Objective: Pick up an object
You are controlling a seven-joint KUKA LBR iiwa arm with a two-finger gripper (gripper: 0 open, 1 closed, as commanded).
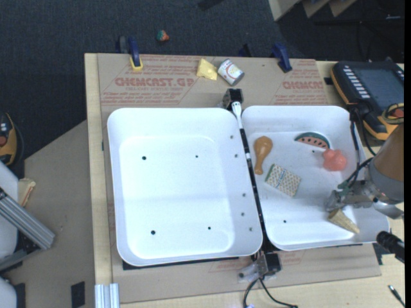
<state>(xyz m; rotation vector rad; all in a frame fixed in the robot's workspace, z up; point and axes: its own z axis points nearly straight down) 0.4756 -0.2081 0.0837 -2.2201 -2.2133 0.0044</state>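
My gripper (pixel 339 202) is low in the right bin (pixel 302 239), near its front right corner, with the grey arm (pixel 390 169) coming in from the right. A tan wedge-shaped piece (pixel 345 221) lies just in front of the gripper tip, touching or almost touching it; I cannot tell which. Further back in the same bin lie a tan drumstick (pixel 261 151), a patterned flat rectangle (pixel 283 179), a watermelon slice (pixel 313 140) and a pink lump (pixel 334 161).
The left bin (pixel 119 172) sits beside the right one, with a black strip between them. On the bench behind the bins lie a yellow wedge (pixel 207 70) and a small white box (pixel 230 72). A teach pendant (pixel 372 85) rests at the back right.
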